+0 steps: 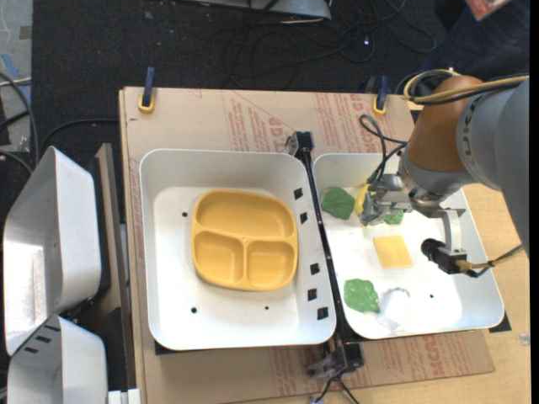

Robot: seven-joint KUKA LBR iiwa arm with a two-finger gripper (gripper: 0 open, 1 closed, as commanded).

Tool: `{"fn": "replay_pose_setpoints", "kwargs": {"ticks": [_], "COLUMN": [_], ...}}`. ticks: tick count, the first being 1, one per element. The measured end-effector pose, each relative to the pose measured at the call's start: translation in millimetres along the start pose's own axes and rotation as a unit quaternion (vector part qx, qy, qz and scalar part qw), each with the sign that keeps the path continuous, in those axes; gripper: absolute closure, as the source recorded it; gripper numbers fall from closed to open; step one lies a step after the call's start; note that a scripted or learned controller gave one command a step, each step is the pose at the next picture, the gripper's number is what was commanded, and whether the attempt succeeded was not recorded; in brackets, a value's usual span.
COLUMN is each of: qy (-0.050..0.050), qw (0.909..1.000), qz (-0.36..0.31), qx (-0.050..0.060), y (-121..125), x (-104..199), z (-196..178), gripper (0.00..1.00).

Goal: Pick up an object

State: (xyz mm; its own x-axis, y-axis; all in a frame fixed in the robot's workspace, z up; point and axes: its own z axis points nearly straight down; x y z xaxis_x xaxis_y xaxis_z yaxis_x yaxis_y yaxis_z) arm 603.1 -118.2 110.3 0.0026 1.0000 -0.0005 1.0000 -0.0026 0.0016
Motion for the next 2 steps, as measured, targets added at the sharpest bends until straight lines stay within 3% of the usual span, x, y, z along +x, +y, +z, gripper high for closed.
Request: {"fn": "replay_pose_setpoints", "kwargs": {"ticks": [1, 2], "qy": [0.0, 0.0], "qw": [1.0, 1.0], "qz": [-0.003, -0.003], "qx": [-0.002, -0.002], "y": [3.2, 4.4], "x": [0.5, 0.5], "z": [-63.9, -92.3], "gripper": [1.0, 1.0]}}
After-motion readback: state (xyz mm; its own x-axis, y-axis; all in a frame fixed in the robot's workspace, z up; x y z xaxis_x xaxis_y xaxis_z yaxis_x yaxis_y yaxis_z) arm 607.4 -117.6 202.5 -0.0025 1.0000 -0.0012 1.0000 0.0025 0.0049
